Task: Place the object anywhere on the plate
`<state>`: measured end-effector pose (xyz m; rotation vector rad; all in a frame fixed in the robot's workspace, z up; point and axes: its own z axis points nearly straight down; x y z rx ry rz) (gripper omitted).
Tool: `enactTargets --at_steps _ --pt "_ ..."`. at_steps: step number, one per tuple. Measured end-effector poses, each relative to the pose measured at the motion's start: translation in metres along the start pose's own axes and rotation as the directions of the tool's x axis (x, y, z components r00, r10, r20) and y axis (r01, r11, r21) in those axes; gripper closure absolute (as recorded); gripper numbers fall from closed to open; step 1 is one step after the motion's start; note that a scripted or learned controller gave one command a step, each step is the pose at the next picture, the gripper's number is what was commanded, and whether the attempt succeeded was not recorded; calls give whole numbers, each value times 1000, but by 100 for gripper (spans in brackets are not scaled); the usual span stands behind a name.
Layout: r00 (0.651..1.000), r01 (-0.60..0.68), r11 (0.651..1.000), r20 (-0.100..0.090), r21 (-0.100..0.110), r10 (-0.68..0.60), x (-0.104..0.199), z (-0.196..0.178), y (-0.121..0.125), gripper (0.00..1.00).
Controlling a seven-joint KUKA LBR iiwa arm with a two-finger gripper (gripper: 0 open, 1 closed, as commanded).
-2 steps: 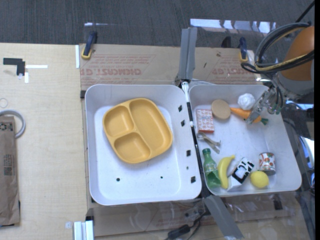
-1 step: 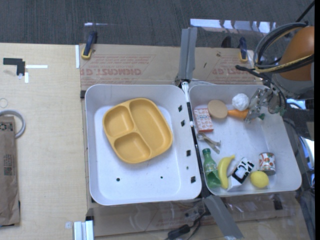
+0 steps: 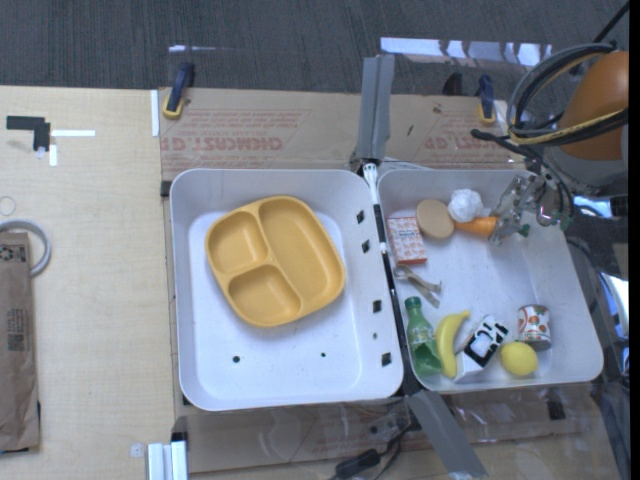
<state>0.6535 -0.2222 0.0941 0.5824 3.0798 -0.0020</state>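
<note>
A yellow plate (image 3: pixel 275 260) with three compartments lies in the left bin (image 3: pixel 190 298), and nothing is on it. My gripper (image 3: pixel 511 230) is low over the back of the right bin (image 3: pixel 580 298), its fingers spread open. An orange carrot (image 3: pixel 476 226) lies just to the left, its right end touching the near fingertip; it is not between the fingers. A white crumpled ball (image 3: pixel 464 204) and a tan round disc (image 3: pixel 435 218) lie beside the carrot.
The right bin also holds a red and white box (image 3: pixel 405 240), a green bottle (image 3: pixel 420 334), a banana (image 3: pixel 451 340), a black and white item (image 3: pixel 484 342), a lemon (image 3: pixel 518 358) and a small can (image 3: pixel 534 325). A metal divider (image 3: pixel 376 128) separates the bins.
</note>
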Motion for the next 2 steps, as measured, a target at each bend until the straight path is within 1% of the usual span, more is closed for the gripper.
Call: enactTargets --at_steps 1,2 --pt "997 75 997 -2 0 -75 6 0 -1 100" --pt "998 69 998 0 -1 -69 2 0 -1 100"
